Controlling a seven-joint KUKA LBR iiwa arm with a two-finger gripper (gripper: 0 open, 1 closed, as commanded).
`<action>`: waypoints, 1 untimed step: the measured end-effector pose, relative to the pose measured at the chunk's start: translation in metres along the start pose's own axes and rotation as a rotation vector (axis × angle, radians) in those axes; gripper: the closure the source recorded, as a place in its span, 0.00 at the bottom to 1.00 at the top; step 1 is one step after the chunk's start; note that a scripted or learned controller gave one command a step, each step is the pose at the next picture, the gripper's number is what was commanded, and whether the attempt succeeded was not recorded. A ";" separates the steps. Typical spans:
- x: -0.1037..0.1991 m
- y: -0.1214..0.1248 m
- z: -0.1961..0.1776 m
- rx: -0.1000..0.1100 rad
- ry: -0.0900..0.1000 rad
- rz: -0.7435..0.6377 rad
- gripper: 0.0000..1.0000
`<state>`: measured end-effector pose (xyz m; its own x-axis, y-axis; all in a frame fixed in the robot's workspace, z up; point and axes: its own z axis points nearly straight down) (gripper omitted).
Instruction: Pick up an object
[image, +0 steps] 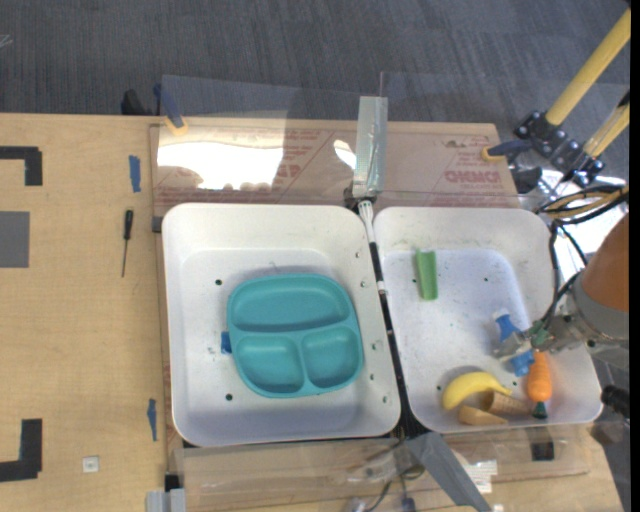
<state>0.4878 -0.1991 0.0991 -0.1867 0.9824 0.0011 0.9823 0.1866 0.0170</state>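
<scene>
Currently the arm is low over the right bin (455, 225), coming in from the right edge. The gripper (528, 345) sits in the near-right corner of that bin, right among a tight cluster: a small blue piece (503, 327) just on its far side, a toy carrot (540, 381) just on its near side, and a toy banana (472, 388) and a tan wooden block (493, 405) a bit further toward the near wall.

Jaw state: cannot tell, the tip is too small and cluttered to read. Nothing is clearly between them, so I would not call it a grasp.

Step, as I judge it: descent/approach on a pick, target probably the blue piece or the carrot. No object looks lifted.

Other candidates: a green block (427, 274) lies alone at the far-left of the right bin, well apart from everything. The left bin (190, 330) carries a teal divided plate (293, 334) lying flat, a poor two-finger target.

Next move calls for closing on one item only, then a straight lift. Risk: the carrot and blue piece are close enough to get nudged or pinched together.
</scene>
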 end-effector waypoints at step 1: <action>0.031 0.029 -0.096 0.007 -0.004 0.107 1.00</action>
<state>0.5089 -0.1636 0.1955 -0.0804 0.9968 -0.0016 0.9967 0.0805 0.0098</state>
